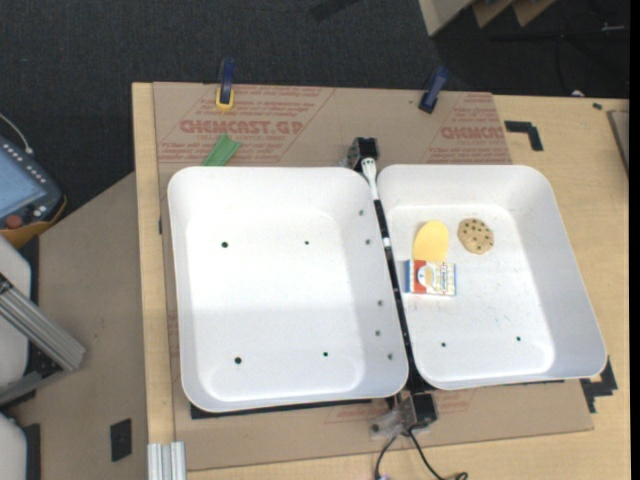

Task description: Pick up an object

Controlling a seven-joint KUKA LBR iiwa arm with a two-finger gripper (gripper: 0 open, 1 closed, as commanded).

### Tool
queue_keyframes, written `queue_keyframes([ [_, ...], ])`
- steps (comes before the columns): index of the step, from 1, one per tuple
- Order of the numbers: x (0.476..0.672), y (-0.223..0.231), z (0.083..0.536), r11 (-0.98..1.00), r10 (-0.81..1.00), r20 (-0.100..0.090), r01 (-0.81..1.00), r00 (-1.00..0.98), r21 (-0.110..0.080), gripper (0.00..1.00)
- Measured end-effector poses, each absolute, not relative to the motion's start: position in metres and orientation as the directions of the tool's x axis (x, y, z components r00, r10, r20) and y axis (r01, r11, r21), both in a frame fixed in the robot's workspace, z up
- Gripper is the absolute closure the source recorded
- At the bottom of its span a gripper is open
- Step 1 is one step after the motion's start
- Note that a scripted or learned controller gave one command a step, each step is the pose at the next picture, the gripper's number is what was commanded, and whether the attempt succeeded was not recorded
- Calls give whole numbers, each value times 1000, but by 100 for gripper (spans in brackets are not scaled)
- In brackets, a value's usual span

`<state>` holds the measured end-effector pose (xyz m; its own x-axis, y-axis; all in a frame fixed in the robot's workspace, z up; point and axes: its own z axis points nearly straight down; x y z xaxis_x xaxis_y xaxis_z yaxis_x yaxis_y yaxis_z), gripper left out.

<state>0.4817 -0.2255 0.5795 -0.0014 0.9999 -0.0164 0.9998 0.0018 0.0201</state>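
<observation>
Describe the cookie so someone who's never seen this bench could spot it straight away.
Take the right-hand white bin of the two. In its upper middle lies the cookie, just right of a yellow piece and above a small printed packet. It alone is round, tan and dotted with dark chips.

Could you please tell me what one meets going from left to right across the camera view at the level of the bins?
Left bin → black divider strip between the bins → small printed packet → chocolate-chip cookie → far rim of the right bin. The yellow piece sits above the packet, so I left it out.
</observation>
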Motion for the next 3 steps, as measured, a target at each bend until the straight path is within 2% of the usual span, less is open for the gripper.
queue_keyframes([
  [1, 482, -225, 579, 2, 1000, -16, 1000, -1, 19, 0],
  [2, 482, -226, 590, 2, 1000, -20, 1000, -1, 25, 100],
  [3, 482, -226, 590, 2, 1000, -20, 1000, -1, 24, 0],
])
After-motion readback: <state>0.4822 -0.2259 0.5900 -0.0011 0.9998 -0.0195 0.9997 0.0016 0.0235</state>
